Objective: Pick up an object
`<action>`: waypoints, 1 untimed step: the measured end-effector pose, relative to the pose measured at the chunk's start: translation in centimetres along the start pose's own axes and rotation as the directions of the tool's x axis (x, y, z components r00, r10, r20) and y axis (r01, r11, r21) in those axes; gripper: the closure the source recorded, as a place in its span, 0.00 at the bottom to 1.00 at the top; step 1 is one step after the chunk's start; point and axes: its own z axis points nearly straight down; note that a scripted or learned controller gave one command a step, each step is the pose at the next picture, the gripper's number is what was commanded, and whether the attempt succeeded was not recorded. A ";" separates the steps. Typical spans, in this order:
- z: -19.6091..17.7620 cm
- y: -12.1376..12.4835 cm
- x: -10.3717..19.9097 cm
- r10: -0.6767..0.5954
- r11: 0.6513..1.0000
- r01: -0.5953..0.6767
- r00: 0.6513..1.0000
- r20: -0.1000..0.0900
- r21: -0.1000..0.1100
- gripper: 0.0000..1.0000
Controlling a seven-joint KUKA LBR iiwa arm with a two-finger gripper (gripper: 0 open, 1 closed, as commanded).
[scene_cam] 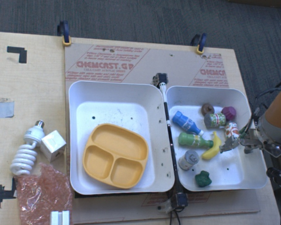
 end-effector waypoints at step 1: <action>2.8 -2.9 4.5 0.000 1.000 0.000 1.000 -0.001 0.000 0.00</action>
